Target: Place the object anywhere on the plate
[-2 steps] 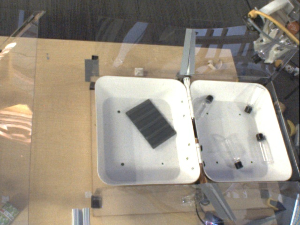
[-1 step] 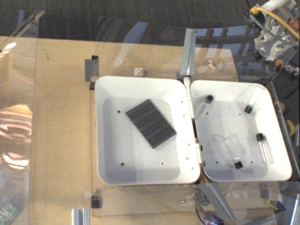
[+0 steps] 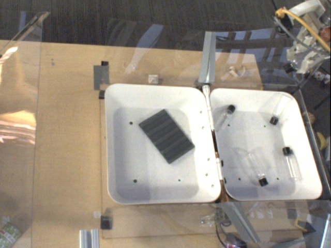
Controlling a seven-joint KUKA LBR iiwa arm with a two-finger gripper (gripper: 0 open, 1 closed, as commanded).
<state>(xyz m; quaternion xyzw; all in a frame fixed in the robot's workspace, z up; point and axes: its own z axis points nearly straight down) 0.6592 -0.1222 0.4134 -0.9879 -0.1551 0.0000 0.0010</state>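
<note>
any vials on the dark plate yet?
No. The dark ridged plate lies bare in the left bin, and the clear black-capped vials all lie in the right bin.

Lab bench (image 3: 62, 138) (twin bins (image 3: 116, 190))

Arm (image 3: 310, 30) sits at upper right corner of frame, wrist hardware with yellow cable visible, gripper fingers not discernible.

arm (image 3: 310, 14) cut off at right edge
</note>
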